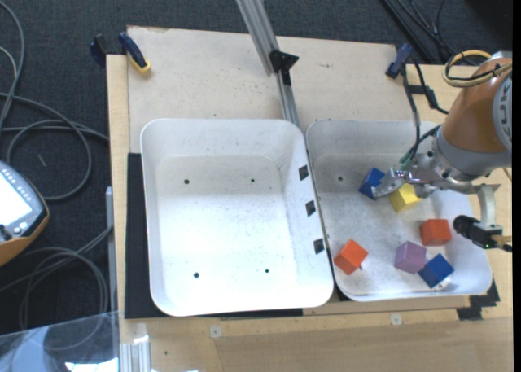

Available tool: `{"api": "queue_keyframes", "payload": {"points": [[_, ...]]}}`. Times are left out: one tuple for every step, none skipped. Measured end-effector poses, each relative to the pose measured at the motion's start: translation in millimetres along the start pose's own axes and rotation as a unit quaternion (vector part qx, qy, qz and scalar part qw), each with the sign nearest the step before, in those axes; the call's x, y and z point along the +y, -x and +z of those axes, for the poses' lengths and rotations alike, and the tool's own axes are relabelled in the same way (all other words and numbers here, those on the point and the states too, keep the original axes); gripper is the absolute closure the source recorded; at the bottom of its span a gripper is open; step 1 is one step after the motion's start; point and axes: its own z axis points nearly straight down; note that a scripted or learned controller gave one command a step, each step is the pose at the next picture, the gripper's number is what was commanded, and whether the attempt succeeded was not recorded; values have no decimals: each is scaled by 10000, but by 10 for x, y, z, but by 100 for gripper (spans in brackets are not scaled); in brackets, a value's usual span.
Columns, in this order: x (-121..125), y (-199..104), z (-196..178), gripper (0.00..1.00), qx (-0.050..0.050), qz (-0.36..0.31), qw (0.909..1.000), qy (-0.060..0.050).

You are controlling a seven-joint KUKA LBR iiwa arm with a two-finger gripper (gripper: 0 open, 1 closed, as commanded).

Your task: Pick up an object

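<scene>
The right bin [326, 150] holds several small blocks. A blue block [372, 182] and a yellow block [404, 198] lie near its middle. An orange block [435, 231], a red-orange block [351, 256], a purple block [409, 256] and a second blue block [437, 269] lie nearer the front. My gripper [400, 178] reaches in from the right and sits low, right between the blue block and the yellow block and close against both. The wrist hides part of the yellow block.
The left bin [163, 199] stands beside the right one, with a row of black clips [309, 207] along their shared edge. A slanted metal pole [260, 20] rises behind the bins. Cables lie on the floor at the left.
</scene>
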Motion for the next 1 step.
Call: {"api": "queue_keyframes", "payload": {"points": [[-113,291,-252,0,44,9,10000,-79]]}}
